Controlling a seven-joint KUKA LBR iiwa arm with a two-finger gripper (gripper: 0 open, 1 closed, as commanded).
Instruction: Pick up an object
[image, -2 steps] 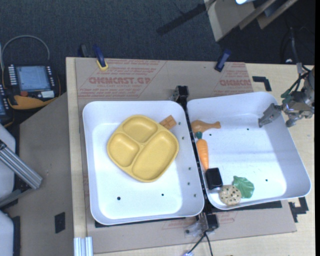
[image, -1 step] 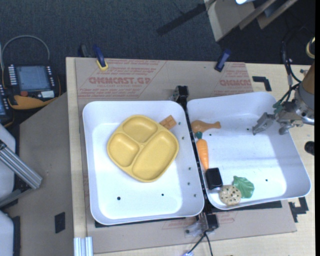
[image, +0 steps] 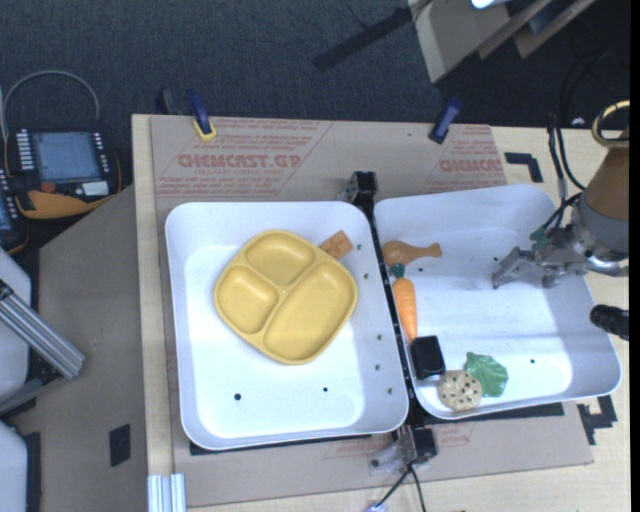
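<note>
I note pincer spread wide, nothing between fingers, well right of carrot; risk: closing here grabs air, carrot hugs bin wall, fingers may jam

Taking the yellow plate as the landmark: it looks like smooth moulded plastic with a soft, half-matt sheen. The white bin under it is smooth, slightly glossy plastic, and the second bin to its right looks the same. Right of the plate, the carrot and the chicken leg look like smooth toy plastic, the black block is matt, the cracker is rough and speckled, and the green leaf is crinkled. Beneath the bins, the board is matt brown paper-faced sheet printed in red. The gripper, far right of the plate, is dull grey metal.
</note>
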